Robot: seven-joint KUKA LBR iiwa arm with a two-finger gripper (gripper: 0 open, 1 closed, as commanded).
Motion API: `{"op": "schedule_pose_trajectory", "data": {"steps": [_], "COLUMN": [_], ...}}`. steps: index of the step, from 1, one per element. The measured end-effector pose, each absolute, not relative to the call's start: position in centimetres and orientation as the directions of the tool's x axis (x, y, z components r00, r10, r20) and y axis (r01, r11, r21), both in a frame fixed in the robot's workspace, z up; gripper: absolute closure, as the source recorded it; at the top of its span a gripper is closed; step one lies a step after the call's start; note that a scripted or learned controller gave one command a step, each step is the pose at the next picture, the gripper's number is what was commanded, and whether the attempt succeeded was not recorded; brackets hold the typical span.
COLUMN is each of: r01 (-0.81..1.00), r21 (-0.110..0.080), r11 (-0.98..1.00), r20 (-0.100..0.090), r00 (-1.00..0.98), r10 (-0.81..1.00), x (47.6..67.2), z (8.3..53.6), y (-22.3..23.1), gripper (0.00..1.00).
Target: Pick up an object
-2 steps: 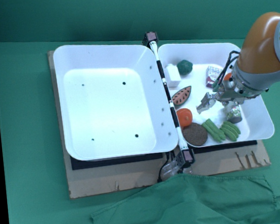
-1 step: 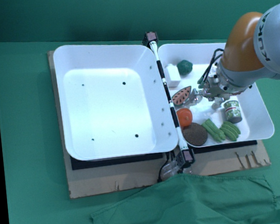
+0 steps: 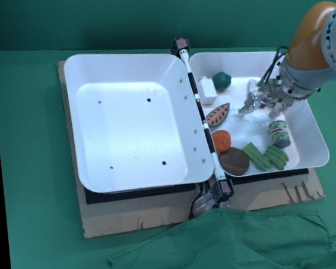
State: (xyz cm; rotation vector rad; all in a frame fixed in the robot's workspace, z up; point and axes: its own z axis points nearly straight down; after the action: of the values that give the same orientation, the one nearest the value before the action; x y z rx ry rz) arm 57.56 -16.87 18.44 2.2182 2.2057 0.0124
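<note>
My gripper (image 3: 257, 111) hangs over the middle of the right bin (image 3: 313, 151), its fingers spread open with bare white floor between them. A small patterned cup (image 3: 279, 133) stands just below and right of it. A watermelon slice (image 3: 218, 115) lies to its left, near the divider. Further up the bin are a white block (image 3: 207, 89) and a dark green lump (image 3: 222, 80). Along the bin's near edge sit an orange ball (image 3: 221, 141), a brown disc (image 3: 234, 161) and green pea pods (image 3: 266, 156).
The left bin (image 3: 83, 68) sits beside the right one, joined by a black-and-white bar (image 3: 195, 98). Both rest on a cardboard sheet (image 3: 135, 221) on green cloth. A fold of green fabric (image 3: 227, 244) lies in front.
</note>
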Motion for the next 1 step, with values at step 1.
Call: {"op": "schedule_pose_trajectory", "data": {"steps": [1], "r01": [1.000], "r21": [0.026], "r11": [-0.007], "r20": [-0.010], "r00": [0.007], "r10": [1.000], "x": [57.70], "z": [19.91], "y": [-16.93], "gripper": [1.00]}}
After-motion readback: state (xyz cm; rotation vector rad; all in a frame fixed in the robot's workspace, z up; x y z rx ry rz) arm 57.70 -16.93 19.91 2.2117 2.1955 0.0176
